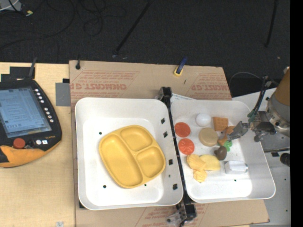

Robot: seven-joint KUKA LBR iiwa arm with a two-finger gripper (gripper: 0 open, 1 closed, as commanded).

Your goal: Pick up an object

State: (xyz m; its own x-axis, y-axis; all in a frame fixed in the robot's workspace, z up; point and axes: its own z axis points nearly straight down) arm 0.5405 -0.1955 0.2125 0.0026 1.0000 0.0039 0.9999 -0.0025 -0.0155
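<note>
The right bin (258,183) holds several small items. Two red discs (182,129) lie at its left, next to a white ball (203,119), an orange square cracker (220,123) and a tan round disc (208,137). Below these are a brown lump (220,152), a green piece (228,144), yellow pieces (203,163) and a white block (235,167). My gripper (238,129) reaches in from the right edge, low over the bin. It sits just right of the tan disc, beside a small orange piece (229,130) and the green piece. I see nothing held in it.
The left bin (90,126) contains a yellow divided plate (131,155). Black clamps (165,94) run along the seam between the bins. A teach pendant (26,122) lies on the bench at far left. Cardboard (118,79) lies under both bins, with a blue-yellow clip (179,69) on its far edge.
</note>
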